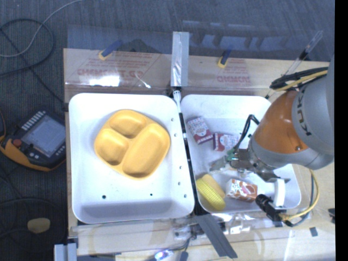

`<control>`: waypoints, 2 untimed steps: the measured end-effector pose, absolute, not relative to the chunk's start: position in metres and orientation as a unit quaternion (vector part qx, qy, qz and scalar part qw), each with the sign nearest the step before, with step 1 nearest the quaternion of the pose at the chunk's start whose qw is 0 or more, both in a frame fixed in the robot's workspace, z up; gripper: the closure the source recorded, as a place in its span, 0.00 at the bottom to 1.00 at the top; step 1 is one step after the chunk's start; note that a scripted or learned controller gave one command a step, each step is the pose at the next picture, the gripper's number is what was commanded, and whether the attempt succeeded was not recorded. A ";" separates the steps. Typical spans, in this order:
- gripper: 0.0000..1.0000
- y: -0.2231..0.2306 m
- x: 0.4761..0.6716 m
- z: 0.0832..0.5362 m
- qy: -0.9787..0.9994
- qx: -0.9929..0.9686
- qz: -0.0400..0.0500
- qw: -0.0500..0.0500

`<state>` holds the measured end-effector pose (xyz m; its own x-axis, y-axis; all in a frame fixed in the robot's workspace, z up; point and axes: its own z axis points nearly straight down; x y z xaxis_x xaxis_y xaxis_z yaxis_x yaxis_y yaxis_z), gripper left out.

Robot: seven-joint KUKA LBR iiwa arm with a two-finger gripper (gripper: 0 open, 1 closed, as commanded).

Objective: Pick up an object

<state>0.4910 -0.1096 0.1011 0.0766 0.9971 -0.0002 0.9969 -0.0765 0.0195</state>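
Note:
The right bin (228, 103) holds several small items. A red and white packet (198, 129) lies near its left wall, with a second red packet (223, 141) beside it. A yellow corn cob (210, 192) rests at the front left, and a red and orange pouch (242, 190) sits to its right. My gripper (237, 160) hangs low over the middle of this bin, between the second packet and the pouch. The grey and orange wrist (277, 135) covers most of it. Nothing can be seen held.
A yellow three-compartment plate (132, 143) lies in the left bin (87, 194). A raised divider (184, 145) separates the two bins. Cables and a black fitting (272, 205) trail from the arm over the right bin's front right corner.

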 end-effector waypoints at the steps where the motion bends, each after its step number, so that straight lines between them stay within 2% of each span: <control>1: 0.00 -0.113 0.554 0.099 0.636 0.772 -0.002 -0.001; 2: 0.00 -0.097 0.615 0.090 0.662 0.749 0.002 0.004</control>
